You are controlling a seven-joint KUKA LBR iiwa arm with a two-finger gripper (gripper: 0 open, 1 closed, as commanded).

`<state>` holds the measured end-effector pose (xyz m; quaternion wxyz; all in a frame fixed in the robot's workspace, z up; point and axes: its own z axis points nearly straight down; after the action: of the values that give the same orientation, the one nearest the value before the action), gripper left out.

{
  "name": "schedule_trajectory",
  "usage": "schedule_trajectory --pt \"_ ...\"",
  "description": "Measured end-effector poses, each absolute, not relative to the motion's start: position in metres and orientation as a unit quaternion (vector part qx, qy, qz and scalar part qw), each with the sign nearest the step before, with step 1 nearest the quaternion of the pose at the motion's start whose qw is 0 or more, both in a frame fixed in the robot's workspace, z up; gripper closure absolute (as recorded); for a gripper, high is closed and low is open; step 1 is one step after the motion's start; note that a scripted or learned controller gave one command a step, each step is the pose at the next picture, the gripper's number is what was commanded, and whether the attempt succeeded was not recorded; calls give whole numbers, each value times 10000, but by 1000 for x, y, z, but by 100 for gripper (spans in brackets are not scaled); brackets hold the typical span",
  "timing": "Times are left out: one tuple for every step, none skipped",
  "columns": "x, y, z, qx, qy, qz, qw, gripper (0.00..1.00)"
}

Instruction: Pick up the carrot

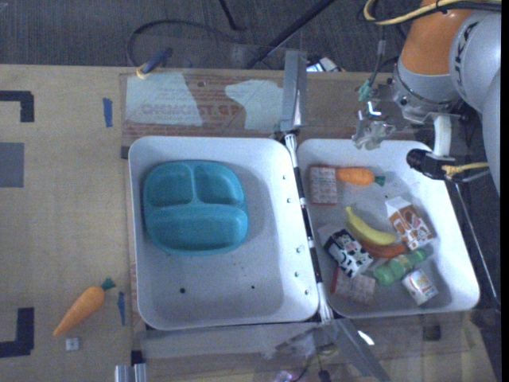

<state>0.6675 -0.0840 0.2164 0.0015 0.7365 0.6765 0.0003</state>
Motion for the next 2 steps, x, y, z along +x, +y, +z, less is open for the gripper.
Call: schedule_trajectory --pt "668 -83 216 7362 6768 2 12 0" --pt "672 -90 95 6466 7628 43 56 0"
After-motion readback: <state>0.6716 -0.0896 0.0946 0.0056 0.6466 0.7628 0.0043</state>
